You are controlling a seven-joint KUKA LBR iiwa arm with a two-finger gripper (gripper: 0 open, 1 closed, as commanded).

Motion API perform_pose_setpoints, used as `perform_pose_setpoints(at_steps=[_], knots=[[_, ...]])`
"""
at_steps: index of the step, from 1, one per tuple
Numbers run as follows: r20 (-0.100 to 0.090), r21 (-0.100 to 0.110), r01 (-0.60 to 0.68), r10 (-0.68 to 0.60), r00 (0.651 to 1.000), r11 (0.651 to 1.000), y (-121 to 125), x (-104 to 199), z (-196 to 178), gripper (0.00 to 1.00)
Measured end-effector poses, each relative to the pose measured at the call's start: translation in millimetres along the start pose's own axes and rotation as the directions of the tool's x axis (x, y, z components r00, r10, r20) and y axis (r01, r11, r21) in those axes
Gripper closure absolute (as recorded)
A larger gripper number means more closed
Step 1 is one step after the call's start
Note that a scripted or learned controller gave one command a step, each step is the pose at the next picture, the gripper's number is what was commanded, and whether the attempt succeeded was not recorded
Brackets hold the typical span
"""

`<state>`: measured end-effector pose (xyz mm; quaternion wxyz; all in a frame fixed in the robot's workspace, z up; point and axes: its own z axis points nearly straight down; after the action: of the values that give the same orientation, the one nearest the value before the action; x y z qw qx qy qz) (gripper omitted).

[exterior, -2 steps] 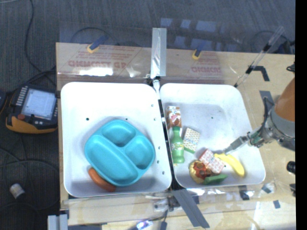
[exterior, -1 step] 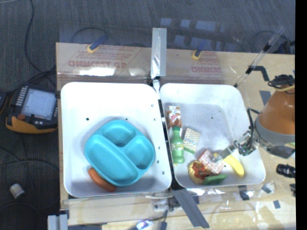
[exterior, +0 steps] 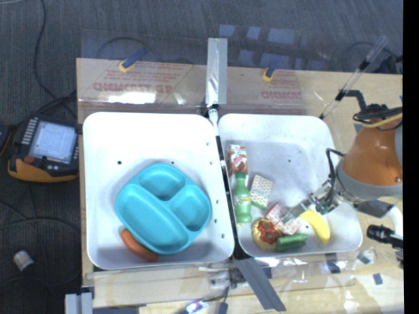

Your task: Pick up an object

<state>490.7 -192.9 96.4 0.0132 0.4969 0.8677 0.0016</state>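
My gripper [exterior: 309, 208] hangs low in the right bin [exterior: 288, 133], below the orange band of the arm [exterior: 372, 157]. It sits just above a yellow banana [exterior: 318, 227] and beside a red-and-white packet [exterior: 283, 218]. Close by lie a green pod-shaped toy [exterior: 291, 242] and a red-and-yellow round toy [exterior: 264, 231]. Along the bin's left side are a green bottle [exterior: 242, 199], a checkered packet [exterior: 260, 190] and a red snack packet [exterior: 237, 157]. Nothing visibly rests in the gripper.
The left bin [exterior: 105, 142] holds a blue divided plate [exterior: 165, 206] with an orange sausage-shaped toy [exterior: 136, 244] tucked under its front edge. A raised divider [exterior: 222, 175] separates the bins. A handheld pendant [exterior: 46, 148] lies off the bench at left.
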Motion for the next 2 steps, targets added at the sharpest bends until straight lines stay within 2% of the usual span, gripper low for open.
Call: perform_pose_setpoints(at_steps=[1, 2], knots=[[-0.004, -0.005, 0.003, -0.003, 1.0, 1.0, 4.0, 2.0, -10.1, 1.0], [-0.008, -0.001, 0.003, -0.003, 1.0, 1.0, 2.6, 3.2, -8.2, 0.0]])
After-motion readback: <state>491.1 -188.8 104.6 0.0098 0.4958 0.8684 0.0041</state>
